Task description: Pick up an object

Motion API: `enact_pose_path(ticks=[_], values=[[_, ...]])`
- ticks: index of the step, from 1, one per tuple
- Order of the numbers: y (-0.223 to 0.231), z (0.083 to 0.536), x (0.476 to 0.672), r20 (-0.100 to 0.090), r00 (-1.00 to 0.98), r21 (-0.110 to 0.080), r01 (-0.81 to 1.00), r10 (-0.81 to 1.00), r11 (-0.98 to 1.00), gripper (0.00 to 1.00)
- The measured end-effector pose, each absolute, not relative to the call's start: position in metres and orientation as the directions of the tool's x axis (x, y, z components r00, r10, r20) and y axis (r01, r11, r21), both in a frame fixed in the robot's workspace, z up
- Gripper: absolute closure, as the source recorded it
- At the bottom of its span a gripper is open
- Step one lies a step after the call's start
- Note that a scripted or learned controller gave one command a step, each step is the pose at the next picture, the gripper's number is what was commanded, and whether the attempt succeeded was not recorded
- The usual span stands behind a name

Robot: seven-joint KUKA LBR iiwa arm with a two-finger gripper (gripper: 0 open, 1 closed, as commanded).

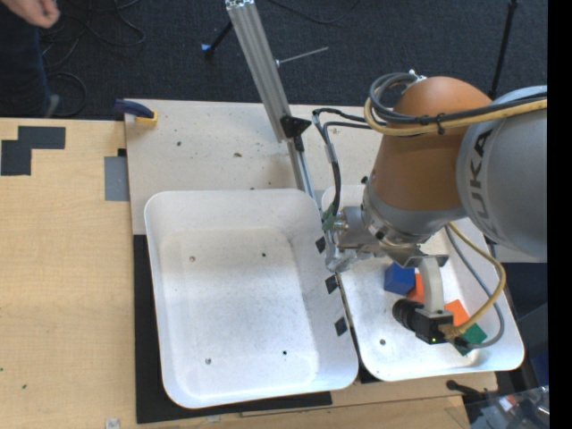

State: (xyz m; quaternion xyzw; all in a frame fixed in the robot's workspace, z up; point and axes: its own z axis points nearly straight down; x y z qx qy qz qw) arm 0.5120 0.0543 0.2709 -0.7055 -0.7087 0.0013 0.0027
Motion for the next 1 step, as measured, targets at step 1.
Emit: enact_pose_path(ticks=[1], values=[[0.0967,0.2537,0.5067,0.0,-0.003,-0.007,1.0,1.0,0.003,1.0]])
